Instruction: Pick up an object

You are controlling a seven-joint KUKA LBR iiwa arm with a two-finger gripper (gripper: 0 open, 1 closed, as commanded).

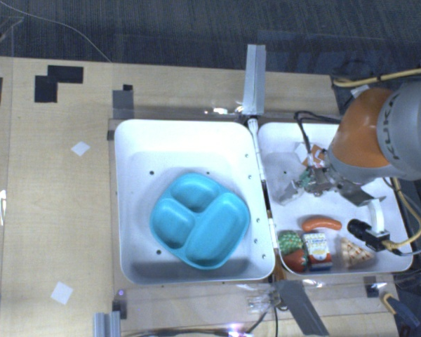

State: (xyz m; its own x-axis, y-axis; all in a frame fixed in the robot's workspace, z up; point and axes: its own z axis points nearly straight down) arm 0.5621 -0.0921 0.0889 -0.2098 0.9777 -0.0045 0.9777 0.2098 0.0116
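My gripper (pixel 292 186) is low in the right bin (pixel 281 140), over its bare white floor near the left wall. Nothing shows in its grasp. Along the bin's front edge lies a cluster of toy foods. It includes an orange sausage (pixel 321 223), a green piece (pixel 289 241), a red tomato (pixel 297 259), a small printed carton (pixel 317 250) and a tan wedge (pixel 354 253). The sausage lies just in front of the gripper and to its right, apart from it.
The left bin (pixel 137 149) holds a blue divided plate (pixel 200 220) in its middle. A metal post (pixel 255 79) stands behind the wall shared by the bins. The arm's orange band (pixel 361 135) hangs over the right bin's far right side.
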